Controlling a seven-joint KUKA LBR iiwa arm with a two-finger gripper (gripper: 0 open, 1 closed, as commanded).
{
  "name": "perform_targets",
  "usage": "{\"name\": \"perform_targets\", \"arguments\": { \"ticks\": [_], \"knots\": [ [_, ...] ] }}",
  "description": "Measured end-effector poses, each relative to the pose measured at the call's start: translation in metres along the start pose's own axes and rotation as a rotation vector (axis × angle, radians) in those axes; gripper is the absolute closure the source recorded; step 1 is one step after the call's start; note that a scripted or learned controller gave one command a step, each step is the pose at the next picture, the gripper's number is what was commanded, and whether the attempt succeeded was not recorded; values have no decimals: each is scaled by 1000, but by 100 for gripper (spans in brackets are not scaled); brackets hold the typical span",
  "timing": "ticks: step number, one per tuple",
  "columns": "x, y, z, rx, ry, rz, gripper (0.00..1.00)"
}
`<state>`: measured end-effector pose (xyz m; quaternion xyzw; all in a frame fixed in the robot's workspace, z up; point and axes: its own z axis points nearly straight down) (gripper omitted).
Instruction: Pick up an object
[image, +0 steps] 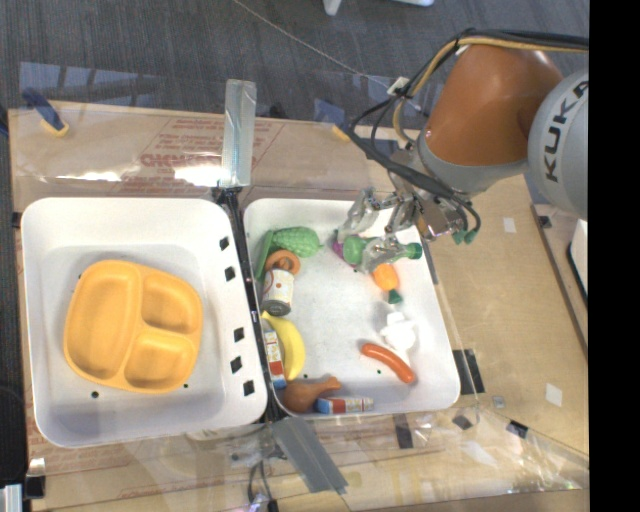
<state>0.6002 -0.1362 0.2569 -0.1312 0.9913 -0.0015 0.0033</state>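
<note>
Near edge of the right bin (440, 375): we see a brown pear-shaped piece (305, 391) and a small tube (345, 405) lying beside it against the near wall.
Right bin, middle: we find a banana (291, 345) along the left wall, a red sausage (388, 362) towards the right, and a small white piece (397, 329) just above it.
Left bin (40, 330): we note a yellow divided tray (133, 325) resting flat inside.
Right bin, further back: a small can (279, 292) lies near the left wall with a green leafy item (293, 242) beyond it.
Far right corner: a carrot (386, 277) lies just below a purple item (350, 249).
Pincer (385, 235): we see it low over that far corner, by the purple item and carrot; we cannot tell how wide it stands or whether it grips anything.
Desk (500, 300): it carries both bins side by side.
</note>
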Motion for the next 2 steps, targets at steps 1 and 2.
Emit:
{"name": "perform_targets", "arguments": {
  "ticks": [1,2],
  "knots": [
    [-10,-79,96,-7,9,-134,100],
    [-37,-60,9,0,-1,125,100]
  ]
}}
